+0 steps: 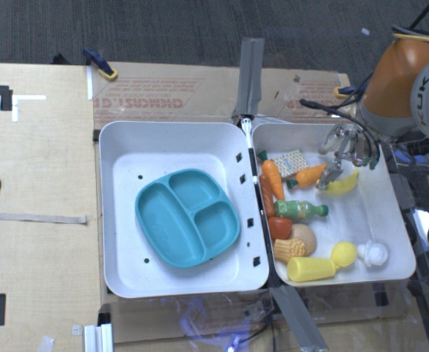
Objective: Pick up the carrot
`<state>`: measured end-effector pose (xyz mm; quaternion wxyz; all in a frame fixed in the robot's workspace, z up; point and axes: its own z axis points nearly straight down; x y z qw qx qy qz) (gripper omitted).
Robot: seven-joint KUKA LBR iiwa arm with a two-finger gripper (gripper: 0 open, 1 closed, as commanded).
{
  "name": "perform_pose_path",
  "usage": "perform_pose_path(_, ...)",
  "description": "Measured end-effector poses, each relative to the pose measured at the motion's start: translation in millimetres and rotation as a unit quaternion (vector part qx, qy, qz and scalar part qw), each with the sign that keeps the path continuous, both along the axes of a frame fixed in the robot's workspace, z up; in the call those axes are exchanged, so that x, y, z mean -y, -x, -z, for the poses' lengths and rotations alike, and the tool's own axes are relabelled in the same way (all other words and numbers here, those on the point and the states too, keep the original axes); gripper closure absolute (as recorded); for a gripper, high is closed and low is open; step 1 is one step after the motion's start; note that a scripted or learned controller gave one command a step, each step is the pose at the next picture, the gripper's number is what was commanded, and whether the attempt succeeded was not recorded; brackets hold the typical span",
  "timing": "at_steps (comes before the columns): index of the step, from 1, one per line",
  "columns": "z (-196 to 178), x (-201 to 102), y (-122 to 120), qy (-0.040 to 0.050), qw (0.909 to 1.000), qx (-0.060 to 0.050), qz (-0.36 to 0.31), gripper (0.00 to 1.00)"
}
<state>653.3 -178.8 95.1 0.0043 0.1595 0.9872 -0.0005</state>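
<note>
Yellow plastic bottle (313,268), smooth and rounded, lies at right bin's (394,218) near wall. Tapered orange carrot (272,180) rests against the divider. Metal gripper (333,173) hovers beside a banana (340,185); finger spread indeterminate.

— How is the light where I work?

— Bright and even from overhead. My two white bins (119,196) come out nearly washed out, and the walls cast only soft, faint shadows on their floors.

— Any glare?

— A bluish-white patch of reflection at the bottom centre of the frame, and a sheen on my orange band (397,75) at the upper right.

— Sharpness?

— Moderate. The blue tray (188,218) has clean edges, but my gripper (336,169) looks soft and smeared, and the small toys lack fine detail. The dark floor along the top is grainy.
</note>
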Motion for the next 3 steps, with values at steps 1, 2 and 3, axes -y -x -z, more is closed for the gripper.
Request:
perform_pose_path(1, 2, -68, 19, -0.0012, 0.9921, -0.003, 0.126, 0.0)
perform_pose_path(2, 3, -82, 25, -0.0017, 0.9593, -0.003, 0.282, 0.0)
perform_pose_path(3, -7, -82, 24, -0.0004, 0.9598, -0.001, 0.281, 1.0)
